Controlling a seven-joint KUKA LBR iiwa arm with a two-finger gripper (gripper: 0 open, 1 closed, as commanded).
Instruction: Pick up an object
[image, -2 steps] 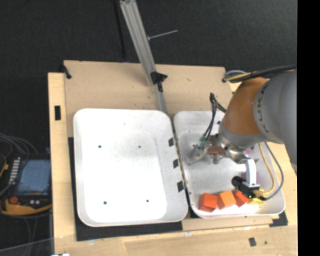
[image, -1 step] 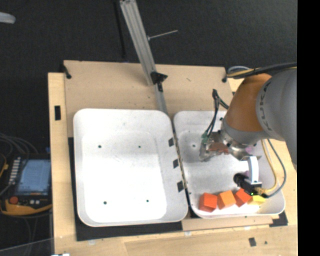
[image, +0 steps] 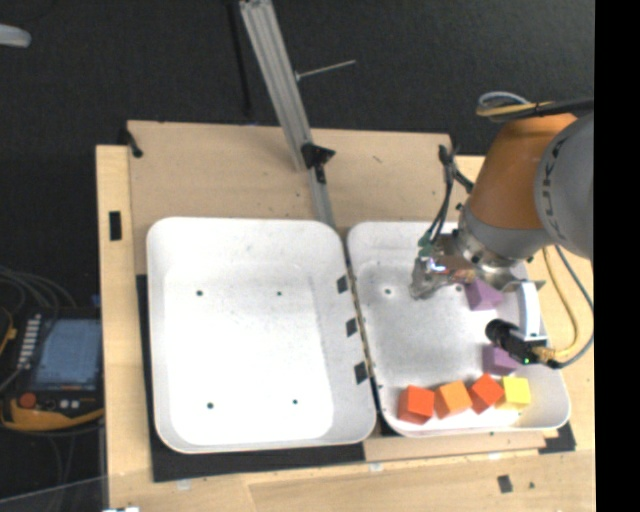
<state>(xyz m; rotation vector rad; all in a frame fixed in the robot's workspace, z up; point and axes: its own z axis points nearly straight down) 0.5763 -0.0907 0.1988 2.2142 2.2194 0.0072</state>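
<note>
Right white bin (image: 400, 330): claw (image: 432, 278), grip state unreadable, just left of a purple block (image: 486, 294).

1. A tan wooden bench (image: 250, 170) carries the two bins; its far edge lies bare behind them.
2. A grey metal pole (image: 285, 95) slants from the top of the view down to the bench's far middle, ending at a black clamp (image: 317, 156).
3. A blue-screened control pendant (image: 60, 355) with an orange-yellow casing sits off the bench's left edge (on the dark floor), with black cables (image: 25, 290) trailing beside it.
4. Small black brackets (image: 116, 226) sit along the bench's left edge and near its front right corner.
</note>
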